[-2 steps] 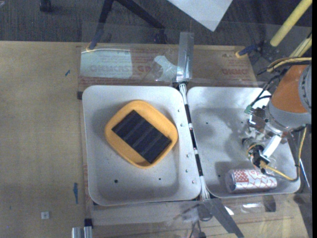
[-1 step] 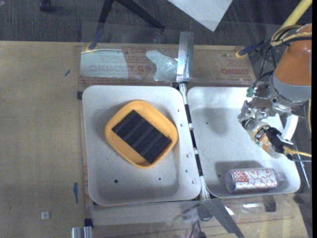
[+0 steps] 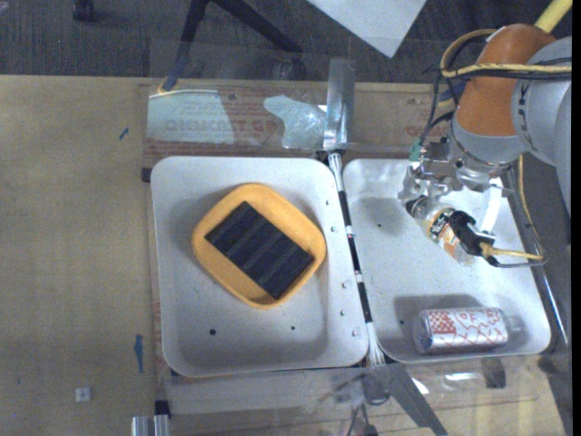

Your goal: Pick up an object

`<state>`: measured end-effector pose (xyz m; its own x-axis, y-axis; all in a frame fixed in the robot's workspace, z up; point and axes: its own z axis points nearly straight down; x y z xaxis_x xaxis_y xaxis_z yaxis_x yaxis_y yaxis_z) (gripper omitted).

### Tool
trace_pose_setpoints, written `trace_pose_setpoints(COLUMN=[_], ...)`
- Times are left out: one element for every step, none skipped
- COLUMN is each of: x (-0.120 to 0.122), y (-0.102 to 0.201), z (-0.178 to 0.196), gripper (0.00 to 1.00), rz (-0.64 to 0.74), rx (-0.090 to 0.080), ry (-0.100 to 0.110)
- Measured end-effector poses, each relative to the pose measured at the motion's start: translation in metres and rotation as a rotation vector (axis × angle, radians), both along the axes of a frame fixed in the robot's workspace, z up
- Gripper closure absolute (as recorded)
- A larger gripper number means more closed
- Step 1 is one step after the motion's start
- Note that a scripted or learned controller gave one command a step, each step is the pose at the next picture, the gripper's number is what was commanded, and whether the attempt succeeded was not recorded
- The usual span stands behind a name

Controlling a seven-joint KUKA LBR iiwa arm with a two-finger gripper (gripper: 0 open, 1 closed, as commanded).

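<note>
Camera view: from above the tabletop [image 3: 64, 243], two white bins sit side by side.
Left bin [image 3: 182, 334]: a yellow-rimmed tray with a dark ribbed panel [image 3: 259, 245] lies near its centre.
Right bin [image 3: 390, 325]: a red-and-white patterned can [image 3: 460, 328] lies on its side at the near edge.
Claw [image 3: 434, 209]: lowered over the right bin's far part, well apart from the can; grip state cannot be told.

Two white bins: left bin [image 3: 172, 243], right bin [image 3: 381, 325]. One yellow-rimmed dark pad [image 3: 259, 245]. One red-and-white patterned tube [image 3: 461, 328].
</note>
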<state>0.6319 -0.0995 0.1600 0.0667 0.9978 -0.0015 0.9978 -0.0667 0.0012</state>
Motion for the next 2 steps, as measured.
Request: trace_pose_setpoints(x=[0.025,0.029], y=[-0.003,-0.013], z=[-0.019,0.022], gripper=[1.00,1.00], rz=[-0.119,0.109], rx=[0.000,-0.001], ry=[0.000,-0.002])
